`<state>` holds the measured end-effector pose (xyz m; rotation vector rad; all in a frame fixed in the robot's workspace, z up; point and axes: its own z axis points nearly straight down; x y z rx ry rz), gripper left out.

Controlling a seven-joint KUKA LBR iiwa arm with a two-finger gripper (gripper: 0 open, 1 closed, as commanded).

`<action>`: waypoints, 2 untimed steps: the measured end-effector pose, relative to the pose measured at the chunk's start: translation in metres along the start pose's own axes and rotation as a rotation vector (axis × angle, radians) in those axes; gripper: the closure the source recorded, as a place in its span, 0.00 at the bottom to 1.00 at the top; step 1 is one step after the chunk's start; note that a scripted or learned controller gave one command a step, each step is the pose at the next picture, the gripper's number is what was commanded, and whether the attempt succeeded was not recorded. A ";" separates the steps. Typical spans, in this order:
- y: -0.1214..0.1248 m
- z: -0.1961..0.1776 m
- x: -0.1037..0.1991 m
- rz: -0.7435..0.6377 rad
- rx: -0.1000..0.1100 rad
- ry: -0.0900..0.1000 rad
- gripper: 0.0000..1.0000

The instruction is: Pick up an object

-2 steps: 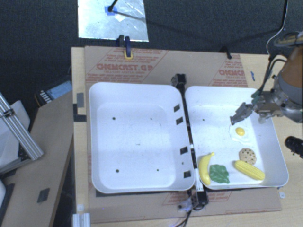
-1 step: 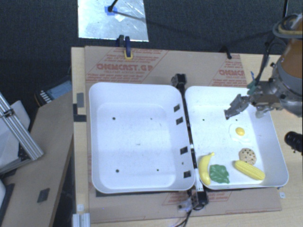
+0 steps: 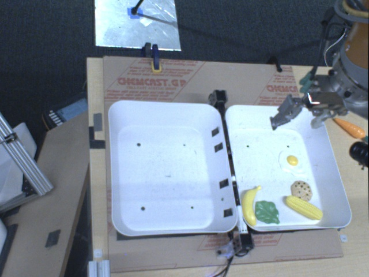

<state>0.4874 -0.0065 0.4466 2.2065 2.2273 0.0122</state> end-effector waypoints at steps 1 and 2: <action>0.001 -0.094 0.053 -0.001 -0.003 0.002 0.00; -0.001 0.176 0.029 0.010 0.024 -0.002 0.00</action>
